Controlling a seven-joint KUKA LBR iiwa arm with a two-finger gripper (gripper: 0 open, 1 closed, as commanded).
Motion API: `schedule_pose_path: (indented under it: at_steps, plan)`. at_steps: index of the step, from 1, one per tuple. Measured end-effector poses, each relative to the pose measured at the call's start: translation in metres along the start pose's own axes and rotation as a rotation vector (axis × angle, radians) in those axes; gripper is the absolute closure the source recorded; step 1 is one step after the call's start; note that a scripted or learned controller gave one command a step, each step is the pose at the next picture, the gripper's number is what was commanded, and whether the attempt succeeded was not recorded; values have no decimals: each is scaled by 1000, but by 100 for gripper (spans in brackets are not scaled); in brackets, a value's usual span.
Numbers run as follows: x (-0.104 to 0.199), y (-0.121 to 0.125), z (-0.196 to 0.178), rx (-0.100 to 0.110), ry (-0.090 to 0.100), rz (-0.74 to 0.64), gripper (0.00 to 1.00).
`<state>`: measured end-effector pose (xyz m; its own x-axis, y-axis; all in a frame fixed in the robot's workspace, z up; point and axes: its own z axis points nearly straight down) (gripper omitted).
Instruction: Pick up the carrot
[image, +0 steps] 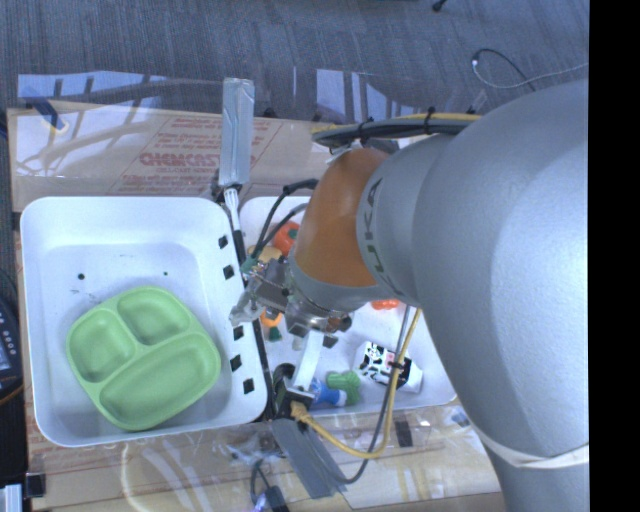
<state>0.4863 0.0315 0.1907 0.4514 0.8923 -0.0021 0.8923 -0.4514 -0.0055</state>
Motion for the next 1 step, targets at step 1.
schedule_pose_path:
  at_steps: [1]
  plan:
    - [-93, 70, 0, -1, 0, -18, 0]
